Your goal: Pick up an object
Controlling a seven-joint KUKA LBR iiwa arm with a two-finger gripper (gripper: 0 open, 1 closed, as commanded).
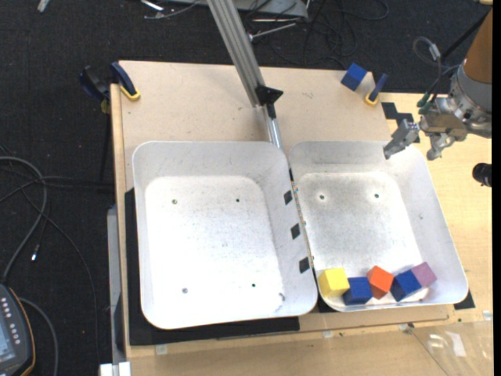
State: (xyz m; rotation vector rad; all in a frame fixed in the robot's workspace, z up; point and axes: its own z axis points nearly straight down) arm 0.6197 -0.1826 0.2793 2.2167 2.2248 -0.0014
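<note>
Setting: robotics laboratory or test cell.
Bench: plain wooden board (196,100) on dark carpeted floor (55,131), held at its corners by clamps (121,81).
Fixtures: two shallow white bins (156,163) set side by side; a slanted aluminium strut (235,37) rises from the bench's far edge.
Machinery: industrial arm (477,69) enters from the right above the bench.
Cabling: loose black cables (31,210) trail across the floor; more lie at the far side.
Test pieces: small coloured blocks (376,282) gathered in the right bin's near corner; one blue block (355,76) sits on the board.
</note>
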